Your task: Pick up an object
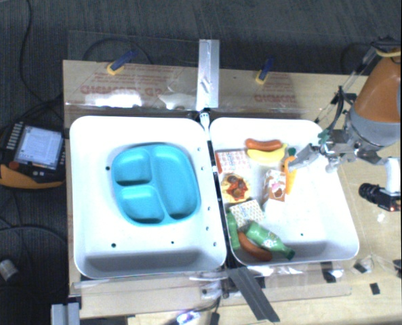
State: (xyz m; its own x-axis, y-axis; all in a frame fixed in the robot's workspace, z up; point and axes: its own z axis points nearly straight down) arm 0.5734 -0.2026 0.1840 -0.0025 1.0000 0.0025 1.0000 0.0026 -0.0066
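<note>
**Arm at the edge of the right bin, toys grouped in its left part**

Reaching in from the right, the grey arm (377, 110) with its orange band is cut off by the picture edge, so only its lower part shows. The gripper (308, 156) hangs over the upper right part of the right bin (323, 229). It is small and blurred here, and I cannot tell how it stands or whether it holds something.

Inside the right bin, the toy hot dog (264, 147) lies near the upper wall, just left of the gripper. Below it are small printed packets (236, 181) that are hard to identify. A green bottle (267, 240) lies tilted at the lower wall, partly covering a brown object under it. Left of the right bin, the left bin (92, 249) holds a blue divided tray (153, 183).
</note>
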